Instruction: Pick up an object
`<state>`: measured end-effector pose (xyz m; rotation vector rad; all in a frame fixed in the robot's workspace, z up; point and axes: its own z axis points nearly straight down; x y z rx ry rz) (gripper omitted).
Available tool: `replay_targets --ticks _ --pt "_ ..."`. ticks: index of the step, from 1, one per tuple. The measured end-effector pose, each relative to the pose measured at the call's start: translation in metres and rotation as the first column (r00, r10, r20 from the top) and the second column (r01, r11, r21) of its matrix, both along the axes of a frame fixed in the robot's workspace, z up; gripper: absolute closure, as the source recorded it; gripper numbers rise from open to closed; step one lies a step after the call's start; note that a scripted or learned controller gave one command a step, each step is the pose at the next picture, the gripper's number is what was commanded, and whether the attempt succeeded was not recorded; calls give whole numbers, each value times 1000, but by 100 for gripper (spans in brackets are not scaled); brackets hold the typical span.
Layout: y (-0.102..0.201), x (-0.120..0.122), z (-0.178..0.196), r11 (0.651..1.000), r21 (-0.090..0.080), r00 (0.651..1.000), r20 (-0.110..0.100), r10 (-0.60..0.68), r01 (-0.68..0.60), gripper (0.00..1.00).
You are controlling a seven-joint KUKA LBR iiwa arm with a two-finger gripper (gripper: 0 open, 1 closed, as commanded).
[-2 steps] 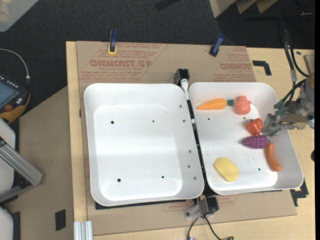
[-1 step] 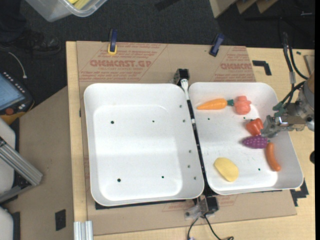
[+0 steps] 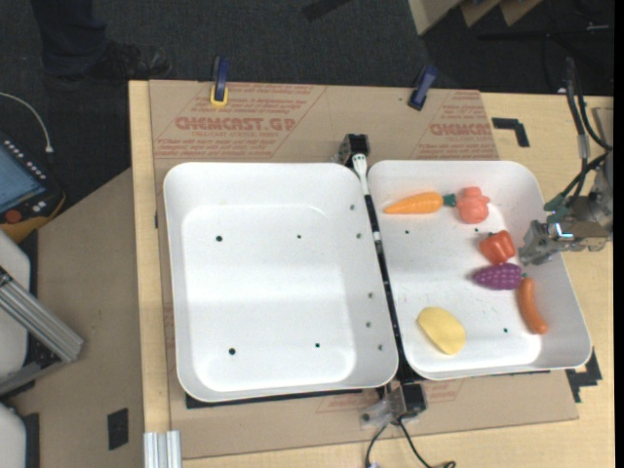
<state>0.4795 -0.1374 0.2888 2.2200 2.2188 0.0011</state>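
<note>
White plastic makes up both bins, and all the toy food sits in the right bin (image 3: 409, 359): a carrot (image 3: 413, 203) and pink piece (image 3: 473, 206) near its far edge, a red pepper (image 3: 497, 247), purple grapes (image 3: 498, 278) and orange sausage (image 3: 531, 306) along its right side, a yellow lemon (image 3: 443, 330) by the near edge. The gripper (image 3: 539, 244) hangs low just beside the pepper and grapes, probably lining up on one; whether its jaws are spread I cannot tell. Brown cardboard (image 3: 292, 115) lies clamped under the bins, dark carpet beyond.
</note>
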Motion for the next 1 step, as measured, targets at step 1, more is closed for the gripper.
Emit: replay_targets --ticks 1 --pt "-13 0 3 1000 -1 1000 0 -1 1 100"
